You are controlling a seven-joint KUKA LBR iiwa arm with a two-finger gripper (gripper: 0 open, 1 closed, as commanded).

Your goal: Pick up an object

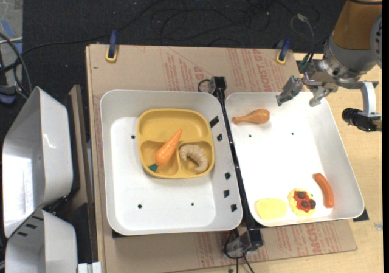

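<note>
Two white bins are set side by side on a brown cardboard sheet (182, 62), with black flooring and loose cables (182, 10) seen behind it. The gripper (302, 93) is hung over the back rim of the right bin (346, 162), jaws spread, nothing pinched between them. A toy drumstick (252, 118) is found just below and left of the jaws. A sausage (323, 190), pizza slice (302, 201) and yellow disc (271, 208) are laid well below them. Far left, a yellow tray (173, 123) in the left bin (121, 162) is loaded with a carrot (168, 148) and shrimp (194, 156).
</note>
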